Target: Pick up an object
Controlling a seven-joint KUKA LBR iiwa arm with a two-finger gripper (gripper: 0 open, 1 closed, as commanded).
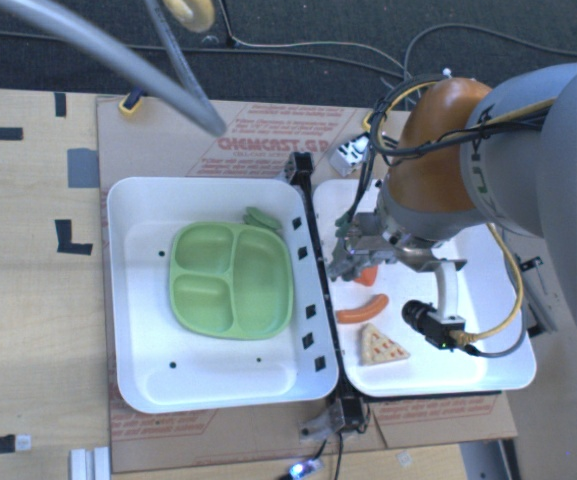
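A: Left bin (143,368): green divided plate (233,280) takes the middle; bare floor runs along the near and left walls.
B: Right bin (488,368)?
A: Arm (438,158) covers the far half. Orange sausage (361,310) and tan wedge (381,348) lie near the shared wall. The near right corner looks open, though the arm may hide part of it.

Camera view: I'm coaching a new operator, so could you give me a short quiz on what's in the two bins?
1. True or false: the green divided plate lies in the view's left bin.
2. What lies nearest the orange sausage? A) tan wedge B) green divided plate C) blue cup
3. Fill in: the claw is over the view's ___ bin.
Key: 1 true; 2 A; 3 right bin.
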